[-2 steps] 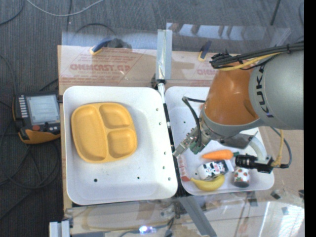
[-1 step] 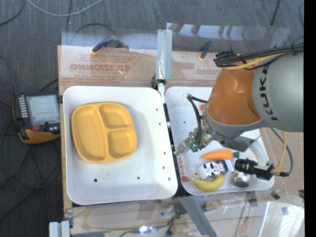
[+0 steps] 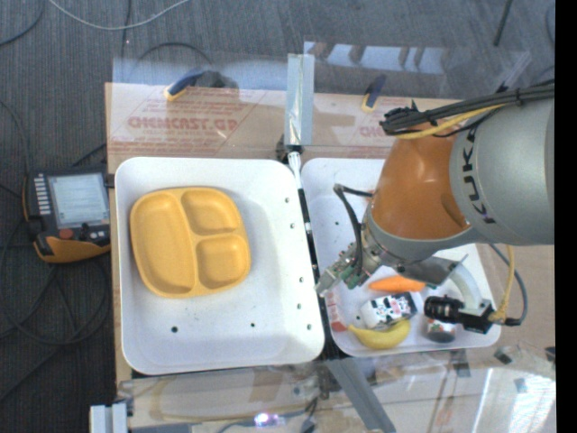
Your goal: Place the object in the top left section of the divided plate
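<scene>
The end effector (image 3: pixel 347 273) hangs low in the right bin (image 3: pixel 317 180), its state impossible to tell. Beside it lie a carrot (image 3: pixel 397 284) and banana (image 3: pixel 380 334): light, smooth, probably rigid toys, best pinched mid-length. The plate (image 3: pixel 189 240) waits at frame left.

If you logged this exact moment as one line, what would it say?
arm: over right bin | gripper: low at bin's left side | divided plate: left bin | carrot, banana: right bin
</scene>
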Motion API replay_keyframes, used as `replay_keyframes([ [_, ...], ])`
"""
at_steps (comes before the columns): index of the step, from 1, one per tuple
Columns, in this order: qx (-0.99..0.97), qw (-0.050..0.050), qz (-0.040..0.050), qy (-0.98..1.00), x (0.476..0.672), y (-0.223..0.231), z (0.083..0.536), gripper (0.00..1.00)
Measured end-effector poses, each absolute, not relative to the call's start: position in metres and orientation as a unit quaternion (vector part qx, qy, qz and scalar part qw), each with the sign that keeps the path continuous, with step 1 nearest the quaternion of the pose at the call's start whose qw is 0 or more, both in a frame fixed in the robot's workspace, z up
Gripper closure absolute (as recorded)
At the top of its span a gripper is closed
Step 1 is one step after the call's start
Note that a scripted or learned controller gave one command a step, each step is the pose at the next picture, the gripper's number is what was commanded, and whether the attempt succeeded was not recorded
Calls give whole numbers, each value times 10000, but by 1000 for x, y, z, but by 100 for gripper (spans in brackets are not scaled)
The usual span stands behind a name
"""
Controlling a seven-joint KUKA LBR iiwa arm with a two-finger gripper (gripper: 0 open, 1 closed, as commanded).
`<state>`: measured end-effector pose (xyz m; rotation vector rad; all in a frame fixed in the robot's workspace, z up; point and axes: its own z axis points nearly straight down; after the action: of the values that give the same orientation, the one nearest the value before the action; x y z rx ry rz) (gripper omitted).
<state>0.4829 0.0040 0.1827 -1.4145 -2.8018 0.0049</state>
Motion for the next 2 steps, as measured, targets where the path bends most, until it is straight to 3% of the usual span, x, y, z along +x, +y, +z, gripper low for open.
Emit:
replay_keyframes([
  [1,-3931,-21,3,-9195,485,10,434,100],
  [2,-3933,-37,7,-9194,486,10,444,100],
])
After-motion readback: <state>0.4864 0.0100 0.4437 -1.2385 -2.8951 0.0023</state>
